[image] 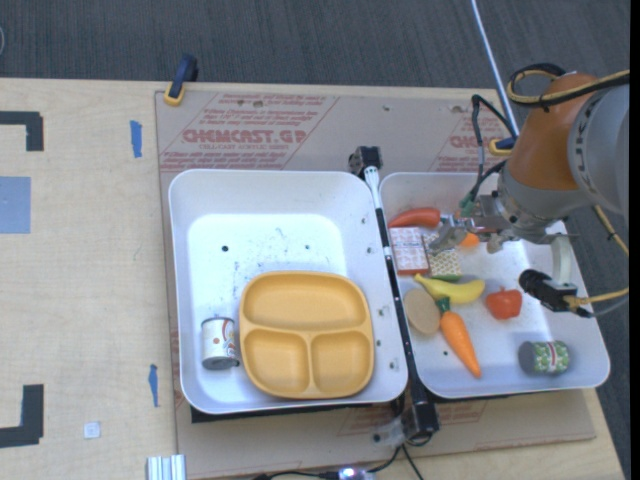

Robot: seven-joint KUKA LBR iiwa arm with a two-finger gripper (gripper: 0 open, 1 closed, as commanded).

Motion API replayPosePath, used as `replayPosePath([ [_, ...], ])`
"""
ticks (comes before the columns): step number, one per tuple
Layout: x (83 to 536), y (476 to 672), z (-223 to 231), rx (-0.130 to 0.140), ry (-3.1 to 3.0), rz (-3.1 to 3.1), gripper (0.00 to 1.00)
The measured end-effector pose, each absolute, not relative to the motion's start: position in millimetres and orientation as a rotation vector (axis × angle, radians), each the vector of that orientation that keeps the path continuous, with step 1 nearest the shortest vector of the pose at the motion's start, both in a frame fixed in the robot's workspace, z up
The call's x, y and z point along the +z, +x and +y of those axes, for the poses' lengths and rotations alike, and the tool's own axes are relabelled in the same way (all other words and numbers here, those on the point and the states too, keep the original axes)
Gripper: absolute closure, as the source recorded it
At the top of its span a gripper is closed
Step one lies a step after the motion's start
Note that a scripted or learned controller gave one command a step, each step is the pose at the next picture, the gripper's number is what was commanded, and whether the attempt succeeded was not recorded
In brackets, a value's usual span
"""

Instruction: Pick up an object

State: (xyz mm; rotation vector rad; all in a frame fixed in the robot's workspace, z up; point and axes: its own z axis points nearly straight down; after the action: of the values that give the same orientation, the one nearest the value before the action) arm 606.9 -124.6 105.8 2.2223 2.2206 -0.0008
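My gripper (468, 226) hangs low over the back of the right bin (590, 363), reaching in from the right. Just left of it lies a red chili pepper (415, 217). A small orange piece (469, 238) shows right under the gripper; whether it is held is unclear. In front of the gripper sit a pink box (408, 250), a checkered cracker (446, 264), a banana (452, 289), a beige disc (422, 314), a carrot (461, 343), a red tomato (504, 304) and a green can (543, 357).
The left bin (190, 228) holds a yellow divided plate (305, 333) and a small can (217, 343) at its front left. The divider rim between the bins (385, 258) runs close to the pink box.
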Motion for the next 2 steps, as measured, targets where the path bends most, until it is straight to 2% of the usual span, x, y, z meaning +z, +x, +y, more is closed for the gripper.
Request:
replayPosePath([
  [1,89,606.8,-101,0.001,2.217,2.212,0.00],
  [2,91,589.6,-98,0.009,2.214,2.205,0.00],
])
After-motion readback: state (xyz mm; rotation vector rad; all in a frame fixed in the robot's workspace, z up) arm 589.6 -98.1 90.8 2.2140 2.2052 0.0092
